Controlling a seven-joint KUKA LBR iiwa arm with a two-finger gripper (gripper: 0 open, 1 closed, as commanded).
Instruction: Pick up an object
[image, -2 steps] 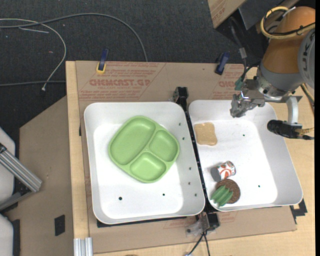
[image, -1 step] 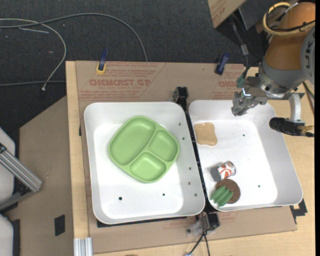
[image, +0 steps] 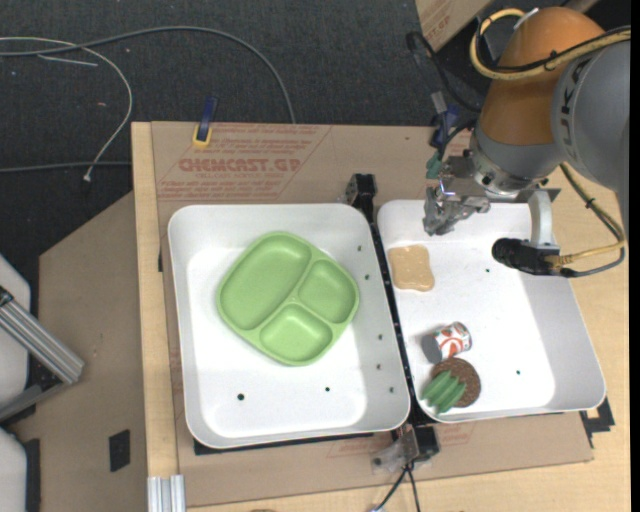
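1. Green divided plate (image: 288, 297) sits alone in the left bin (image: 200, 380), tilted on the diagonal, three compartments showing.
2. Over to the right bin (image: 560, 350): a tan, toast-like slab (image: 411, 268) lies flat near its upper left corner, close to the dividing wall.
3. Lower down, a small can with a red and white end (image: 449, 341) rests on its side; its label is too small to read.
4. Just below the can, a round brown and green piece (image: 452, 385) sits at the bin's bottom left edge; what it is I cannot make out.
5. Up top, the gripper (image: 441, 218) hangs over the right bin's upper rim, above the tan slab and apart from it.
6. Its fingers are a dark blur against the metal, so whether they are parted or closed I cannot tell; nothing is seen between them.
7. The grey arm with its orange band (image: 535, 50) runs off the upper right of the frame.
8. Cardboard lines the counter (image: 250, 160) beneath both bins, its red print partly covered.
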